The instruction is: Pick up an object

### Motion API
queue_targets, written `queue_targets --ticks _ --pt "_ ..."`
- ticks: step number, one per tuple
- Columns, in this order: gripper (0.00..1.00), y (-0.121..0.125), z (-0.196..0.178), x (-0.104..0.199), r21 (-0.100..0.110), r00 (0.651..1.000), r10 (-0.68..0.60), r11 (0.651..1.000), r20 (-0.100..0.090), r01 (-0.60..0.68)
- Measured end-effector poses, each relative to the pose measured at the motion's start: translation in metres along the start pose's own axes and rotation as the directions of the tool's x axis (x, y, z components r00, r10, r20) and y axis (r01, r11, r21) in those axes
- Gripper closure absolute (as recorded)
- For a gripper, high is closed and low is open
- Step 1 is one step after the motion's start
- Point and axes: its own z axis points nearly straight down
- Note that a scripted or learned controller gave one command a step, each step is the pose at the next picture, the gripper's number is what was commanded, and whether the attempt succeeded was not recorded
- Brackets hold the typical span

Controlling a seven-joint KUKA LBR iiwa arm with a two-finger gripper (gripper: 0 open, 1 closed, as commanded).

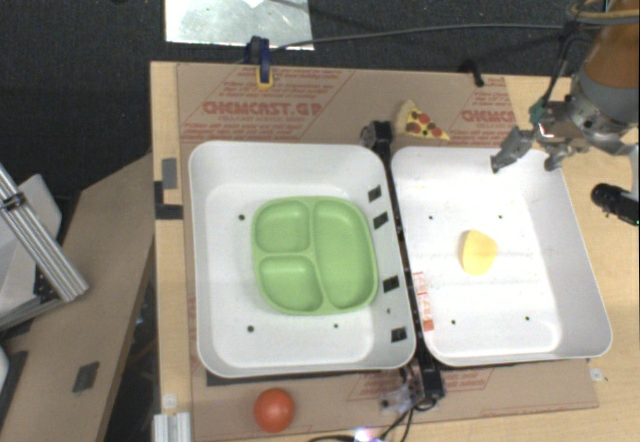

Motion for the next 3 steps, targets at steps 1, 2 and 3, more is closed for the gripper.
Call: queue_targets --ticks 1,2,3 --pt "0.00 0.001 0.044 -0.007 0.002 1.000 0.002 1.000 0.000 -0.002" --pt "0.00 0.001 0.107 -0.007 0.004 1.000 0.002 1.000 -0.001 -0.002" --pt "0.00 0.001 0.150 -0.006 0.002 1.000 0.002 1.000 0.000 -0.002"
